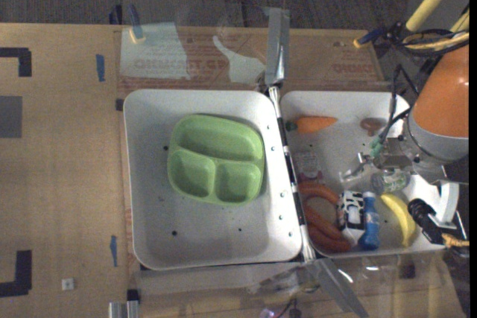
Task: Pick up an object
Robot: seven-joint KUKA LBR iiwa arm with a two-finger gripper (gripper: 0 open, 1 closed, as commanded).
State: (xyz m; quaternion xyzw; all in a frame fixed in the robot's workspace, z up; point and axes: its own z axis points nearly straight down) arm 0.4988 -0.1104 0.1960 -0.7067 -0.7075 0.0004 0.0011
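The gripper point(373, 164) hangs over the middle of the right bin point(339, 106), but its metal parts blur together, so whether it is open or closed, or has hold of anything, cannot be told. The arm point(446, 112) is cut off at three o'clock. The left bin point(149, 220) holds a green divided tray point(217, 159). In the right bin a carrot point(316, 123) lies at twelve o'clock, its long axis running nine to three. Sausages point(322, 216), a blue-and-white bottle point(368, 221) and a banana point(399, 218) lie toward six.
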